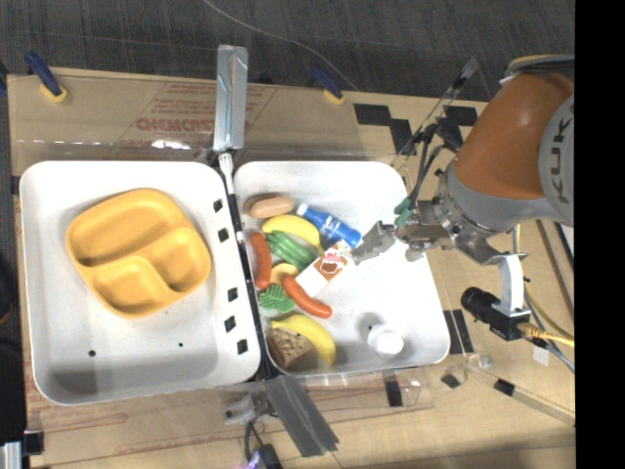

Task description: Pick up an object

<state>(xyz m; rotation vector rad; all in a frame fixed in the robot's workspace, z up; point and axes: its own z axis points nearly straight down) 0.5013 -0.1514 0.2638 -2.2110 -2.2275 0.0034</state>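
The right bin (415, 291) holds a heap of toy food along its left side. In it lie a brown bun (270, 205), a blue bottle (329, 224), a yellow fruit (291, 229), a green vegetable (288, 249), a white carton with a red mark (327, 265), an orange-red sausage (307, 303) and a banana (314, 338). A white cap-like piece (386, 340) sits apart near the front. My gripper (391, 248) hangs over the bin's right half, open, with nothing between its fingers. Its left fingertip (363, 250) is just right of the carton.
The left bin (49, 350) holds a yellow divided tray (137, 252). A grey divider strip (229, 106) runs between the bins. The arm's orange band (513, 135) looms over the right bin's far right corner. Bare white floor lies right of the heap.
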